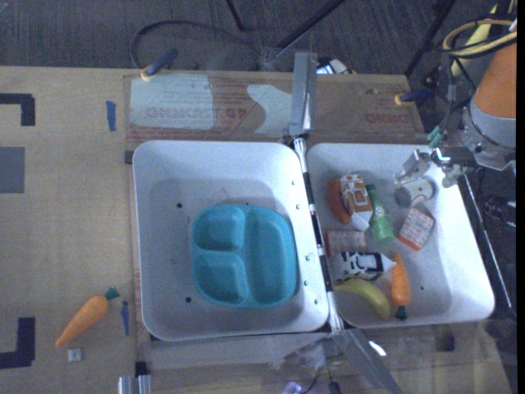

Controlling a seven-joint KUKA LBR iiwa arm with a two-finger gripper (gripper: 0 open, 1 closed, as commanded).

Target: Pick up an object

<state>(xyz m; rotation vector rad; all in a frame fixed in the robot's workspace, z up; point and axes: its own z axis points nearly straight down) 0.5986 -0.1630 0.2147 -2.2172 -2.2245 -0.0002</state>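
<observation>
My gripper point(428, 173) hangs over the back right part of the right bin point(467, 257), open, with nothing between its fingers. Just below it lies a small round grey piece point(415, 192). A red and white carton point(416, 226) sits a little nearer the front. Further left are a green bottle point(380, 220), an orange and white carton point(355, 192) and a red sausage point(336, 201). A pink box point(344, 241), a black and white carton point(363, 263), a banana point(366, 296) and a small carrot point(399, 282) lie toward the front.
The left bin point(160, 220) holds a blue divided tray point(244, 255). A second carrot point(82, 319) lies on the bench at the front left, outside the bins. A metal divider point(300, 105) and cables stand behind the bins.
</observation>
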